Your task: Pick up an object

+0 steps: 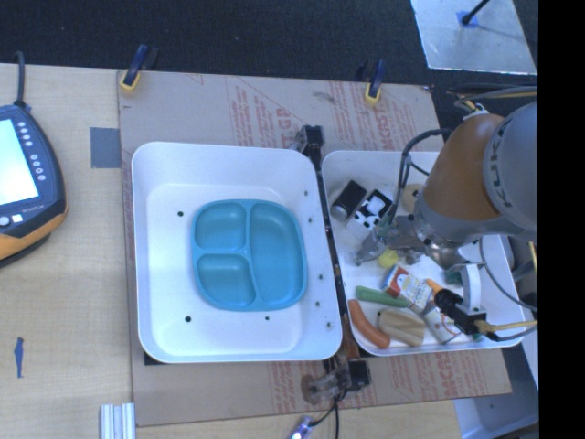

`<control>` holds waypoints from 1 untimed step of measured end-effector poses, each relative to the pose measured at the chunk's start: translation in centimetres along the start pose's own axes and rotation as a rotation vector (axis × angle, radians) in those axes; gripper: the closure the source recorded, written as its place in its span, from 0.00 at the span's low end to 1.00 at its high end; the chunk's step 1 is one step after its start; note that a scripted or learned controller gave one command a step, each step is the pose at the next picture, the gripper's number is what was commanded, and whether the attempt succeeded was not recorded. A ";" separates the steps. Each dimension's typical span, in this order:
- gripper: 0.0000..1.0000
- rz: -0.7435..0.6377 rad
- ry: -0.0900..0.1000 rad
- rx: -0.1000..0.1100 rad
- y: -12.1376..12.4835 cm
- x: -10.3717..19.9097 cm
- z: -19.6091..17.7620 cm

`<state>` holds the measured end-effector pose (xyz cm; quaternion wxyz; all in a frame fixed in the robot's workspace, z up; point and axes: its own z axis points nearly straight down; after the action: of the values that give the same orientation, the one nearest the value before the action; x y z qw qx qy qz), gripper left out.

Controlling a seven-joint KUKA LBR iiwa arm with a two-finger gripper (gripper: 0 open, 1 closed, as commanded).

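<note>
Camera view: looking down at a slant on the surface (pixel 82 273), two white bins side by side, arm (pixel 475 176) in from the right.
Arm: it's down over the right bin (pixel 340 167), orange band and grey wrist leaning above the pile.
End effector (pixel 395 238): low among the clutter, near the middle of that bin; from where I stand, its grip can't be judged, and I can't see anything between its tips.
Progress: nothing is visibly lifted, so by my reckoning the pick is not yet done; a grasp and a raise are left.
Task's thing: any of the objects qualifies, and they all lie in the right bin.
Count, right bin: one dark cylinder (pixel 348 199), one black-and-white block (pixel 371 208), one green stick (pixel 384 295), one orange sausage shape (pixel 367 326), one tan piece (pixel 402 327), one red-and-white packet (pixel 409 288); the rest is too tangled to count.
Count, left bin (pixel 155 245): one blue divided plate (pixel 249 254), three compartments.
Elsewhere: one handheld controller (pixel 23 176) at the left edge; two clamps (pixel 135 68) along the far side.
</note>
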<state>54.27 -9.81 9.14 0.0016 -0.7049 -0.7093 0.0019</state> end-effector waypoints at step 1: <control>1.00 -0.004 -0.002 0.001 0.1 -0.1 -1.0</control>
<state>54.33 -9.94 10.17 0.0014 -0.7035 -0.7107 0.0028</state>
